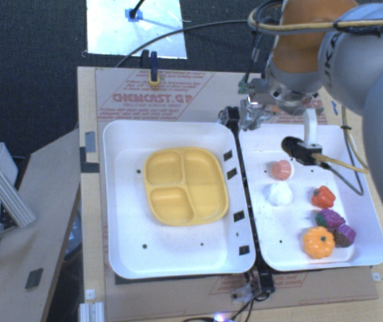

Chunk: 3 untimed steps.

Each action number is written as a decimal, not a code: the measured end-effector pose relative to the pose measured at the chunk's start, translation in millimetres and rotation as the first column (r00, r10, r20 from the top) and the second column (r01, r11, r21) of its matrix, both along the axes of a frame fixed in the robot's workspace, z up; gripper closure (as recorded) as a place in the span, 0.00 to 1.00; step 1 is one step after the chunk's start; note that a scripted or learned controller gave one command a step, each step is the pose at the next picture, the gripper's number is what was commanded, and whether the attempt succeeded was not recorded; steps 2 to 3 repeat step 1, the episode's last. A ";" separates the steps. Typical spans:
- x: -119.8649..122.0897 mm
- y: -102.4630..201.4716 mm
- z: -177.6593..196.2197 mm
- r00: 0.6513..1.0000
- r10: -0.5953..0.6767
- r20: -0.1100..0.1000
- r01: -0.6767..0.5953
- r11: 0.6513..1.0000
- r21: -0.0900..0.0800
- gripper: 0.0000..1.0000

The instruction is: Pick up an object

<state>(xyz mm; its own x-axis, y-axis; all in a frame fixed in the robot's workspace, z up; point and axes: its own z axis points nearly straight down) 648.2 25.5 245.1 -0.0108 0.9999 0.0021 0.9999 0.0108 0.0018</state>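
Six toys (pixel 323 197) lie loose in the right bin (pixel 286 248), all apart from the gripper (pixel 255 113) at its far rim; whether it's open, I cannot tell. No pick seems made yet.

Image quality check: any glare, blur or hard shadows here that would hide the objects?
Camera view: the pale sheet up top is washed out by glare; the arm near the lens looks soft; the bins are bright with faint shadows; the tray and toys read clearly.
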 end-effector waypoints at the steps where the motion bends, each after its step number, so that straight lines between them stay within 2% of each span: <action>1: -6.6 63.1 -1.3 1.000 -0.001 0.000 0.001 1.000 -0.001 1.00; 3: -6.6 63.1 -1.3 1.000 -0.001 0.000 0.001 1.000 -0.001 1.00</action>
